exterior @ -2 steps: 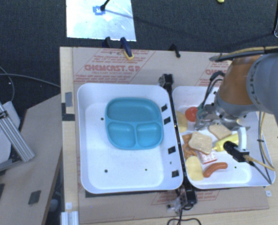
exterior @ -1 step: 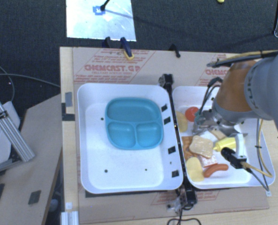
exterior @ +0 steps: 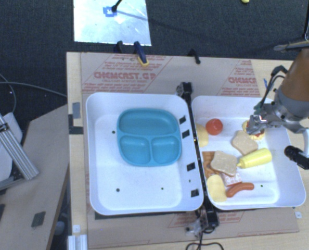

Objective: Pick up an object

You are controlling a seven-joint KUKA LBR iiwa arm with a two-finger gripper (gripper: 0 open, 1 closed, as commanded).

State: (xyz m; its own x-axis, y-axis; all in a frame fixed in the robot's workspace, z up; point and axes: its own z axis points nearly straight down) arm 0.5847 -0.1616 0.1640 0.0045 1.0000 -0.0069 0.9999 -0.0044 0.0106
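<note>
The right bin (exterior: 291, 187) holds several toy foods. A red tomato (exterior: 214, 126) lies near its back left, a pale bread slice (exterior: 244, 142) in the middle, and a yellow corn-like piece (exterior: 255, 158) just beyond it to the right. A toast slice (exterior: 224, 163), a sausage (exterior: 240, 188) and a yellow round piece (exterior: 215, 187) lie toward the front. My gripper (exterior: 257, 122) hangs low over the bin's back right, right above a small orange and yellow item (exterior: 256, 134) that it partly hides.
The left bin (exterior: 100, 155) holds a blue divided plate (exterior: 147, 144). Black clips line the ridge between the bins (exterior: 191, 139). A black fitting (exterior: 300, 158) juts in at the right bin's right edge. A foil sheet (exterior: 112, 14) lies behind the bench.
</note>
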